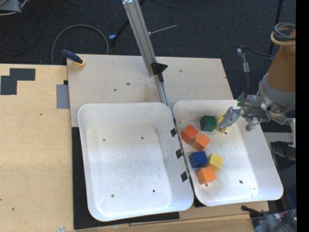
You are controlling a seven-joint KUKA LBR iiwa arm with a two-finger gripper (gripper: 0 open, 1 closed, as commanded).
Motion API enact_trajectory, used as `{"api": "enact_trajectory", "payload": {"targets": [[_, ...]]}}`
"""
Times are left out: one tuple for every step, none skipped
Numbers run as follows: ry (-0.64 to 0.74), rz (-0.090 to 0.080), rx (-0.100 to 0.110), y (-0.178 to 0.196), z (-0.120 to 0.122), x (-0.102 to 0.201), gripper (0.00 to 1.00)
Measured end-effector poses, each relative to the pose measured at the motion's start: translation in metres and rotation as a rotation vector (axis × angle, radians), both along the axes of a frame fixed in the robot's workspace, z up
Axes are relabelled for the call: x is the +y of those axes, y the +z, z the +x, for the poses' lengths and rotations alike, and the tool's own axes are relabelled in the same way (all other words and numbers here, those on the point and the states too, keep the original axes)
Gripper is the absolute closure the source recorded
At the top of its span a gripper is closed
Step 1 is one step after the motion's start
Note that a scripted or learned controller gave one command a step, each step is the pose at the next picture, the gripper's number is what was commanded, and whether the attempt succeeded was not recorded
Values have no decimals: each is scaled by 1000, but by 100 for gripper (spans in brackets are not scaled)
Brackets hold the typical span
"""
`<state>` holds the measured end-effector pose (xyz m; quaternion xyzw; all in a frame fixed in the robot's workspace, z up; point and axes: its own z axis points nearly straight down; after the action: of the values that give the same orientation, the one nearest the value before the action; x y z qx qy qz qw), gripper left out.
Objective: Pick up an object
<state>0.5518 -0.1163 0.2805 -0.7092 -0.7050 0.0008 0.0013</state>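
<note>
Several small blocks lie in the right bin [270, 178]: a green one [208, 123], two orange ones [189, 132] [201, 141], a blue one [198, 159], a yellow one [216, 161] and a third orange one [206, 175]. Another yellow block [221, 124] sits just right of the green one, partly hidden by a finger. My gripper [240, 121] hangs low over the bin's upper right part. Its two fingers [231, 116] stand apart with bare bin floor between them. The left finger touches or overlaps the small yellow block, which is outside the gap.
The left bin [87, 129] sits beside the right one, with a divider of black clips [177, 152] between them. A slanted aluminium rail [142, 37] rises behind the bins. A blue and yellow clamp [72, 57] lies at the bench's far left corner.
</note>
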Motion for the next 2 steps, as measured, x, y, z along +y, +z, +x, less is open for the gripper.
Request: {"api": "enact_trajectory", "payload": {"targets": [[8, 1, 6, -105, 42, 18, 0], [5, -5, -26, -159, 75, 14, 0]]}}
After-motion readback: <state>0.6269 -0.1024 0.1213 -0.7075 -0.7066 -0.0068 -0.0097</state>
